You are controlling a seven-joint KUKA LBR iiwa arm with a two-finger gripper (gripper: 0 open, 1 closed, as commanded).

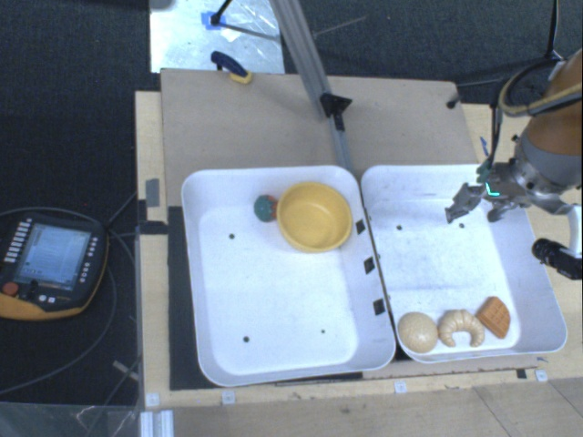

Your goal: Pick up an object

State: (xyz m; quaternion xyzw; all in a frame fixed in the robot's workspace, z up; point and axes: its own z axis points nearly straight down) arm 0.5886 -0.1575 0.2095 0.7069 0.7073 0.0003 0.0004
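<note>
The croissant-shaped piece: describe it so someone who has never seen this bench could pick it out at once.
Look in the right-hand white bin, along its near edge, where three small food items lie in a row. The croissant is the middle one, between a round tan bun on its left and an orange waffle square on its right. It alone is pale and curved like a crescent.

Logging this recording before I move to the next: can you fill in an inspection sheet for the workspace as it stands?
Surface: bench bears left bin and right bin, side by side.
Job's things: yellow bowl touching a small green ball in the left bin; round bun, croissant, waffle piece along the right bin's near edge.
Clutter: blue-yellow clamp on the bench's far edge.
Grippers: gripper over the right bin's far side, apart from the food.
Cables: black cable near the arm.
Surroundings: teach pendant on dark floor.
</note>
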